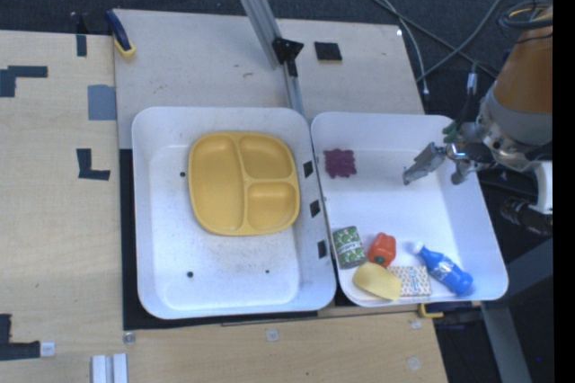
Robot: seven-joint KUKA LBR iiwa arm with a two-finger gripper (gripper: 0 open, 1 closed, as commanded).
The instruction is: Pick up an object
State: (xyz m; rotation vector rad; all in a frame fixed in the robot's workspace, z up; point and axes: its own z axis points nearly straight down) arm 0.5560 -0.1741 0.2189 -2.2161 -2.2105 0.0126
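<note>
We see the fingers [422, 167] spread apart with nothing between them, above the right bin [467, 219] near its right wall. The purple object [340, 163] lies well left; other objects cluster at the bin's near edge.

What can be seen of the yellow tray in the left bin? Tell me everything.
The yellow tray is a rounded-square dish, seemingly matte plastic, divided by raised ridges into three compartments: one large along its left side, two smaller on the right. All three look bare. It lies flat and upright, turned slightly, in the upper middle of the left bin, resting on the bin's speckled floor. Nothing else touches it.
</note>
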